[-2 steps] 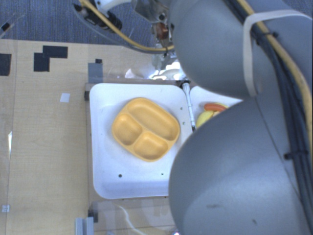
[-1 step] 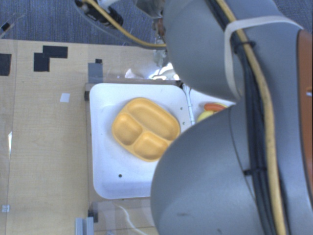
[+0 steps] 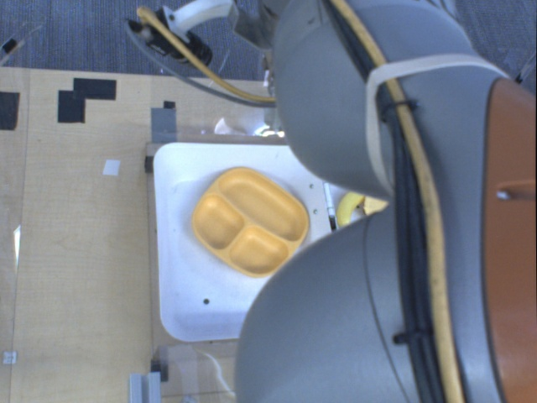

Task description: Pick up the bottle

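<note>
The grey arm [image 3: 394, 183] covers most of the right side of the camera view and hides the right bin. A small yellow and white object [image 3: 351, 208] peeks out between the arm's links, just right of the left bin's edge; I cannot tell what it is. My gripper's fingers are hidden behind the arm.
The left white bin [image 3: 180, 292] holds a yellow tray [image 3: 249, 220] with three compartments, lying at a slant near its middle. A yellow cable and white bracket [image 3: 180, 32] hang over the bench at the top. The wooden bench [image 3: 75, 250] lies to the left.
</note>
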{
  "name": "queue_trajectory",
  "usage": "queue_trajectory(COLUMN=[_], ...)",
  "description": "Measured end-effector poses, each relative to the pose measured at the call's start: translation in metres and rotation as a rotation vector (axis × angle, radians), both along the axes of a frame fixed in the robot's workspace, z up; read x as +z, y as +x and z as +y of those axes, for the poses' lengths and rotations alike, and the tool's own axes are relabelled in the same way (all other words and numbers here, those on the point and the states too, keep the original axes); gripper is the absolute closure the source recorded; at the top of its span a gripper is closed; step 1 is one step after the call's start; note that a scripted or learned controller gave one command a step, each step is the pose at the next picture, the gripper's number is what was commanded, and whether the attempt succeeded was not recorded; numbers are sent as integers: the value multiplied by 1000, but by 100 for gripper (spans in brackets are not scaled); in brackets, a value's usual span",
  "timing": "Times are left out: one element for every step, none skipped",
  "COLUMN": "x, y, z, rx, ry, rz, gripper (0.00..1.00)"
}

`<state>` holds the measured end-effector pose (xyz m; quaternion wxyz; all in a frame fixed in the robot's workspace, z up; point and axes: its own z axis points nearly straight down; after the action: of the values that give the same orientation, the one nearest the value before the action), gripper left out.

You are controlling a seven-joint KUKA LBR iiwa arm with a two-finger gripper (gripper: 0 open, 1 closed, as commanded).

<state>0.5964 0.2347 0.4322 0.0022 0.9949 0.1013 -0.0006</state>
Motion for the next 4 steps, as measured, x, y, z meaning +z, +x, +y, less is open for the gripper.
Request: queue_trajectory(x=[0,8,-9,-1], y=[0,2,63,22], z=[0,0,-54,-41], rx=[0,2,318,223], ry=[0,-5,0,0], rz=[0,0,6,4], gripper=[0,100,100,100])
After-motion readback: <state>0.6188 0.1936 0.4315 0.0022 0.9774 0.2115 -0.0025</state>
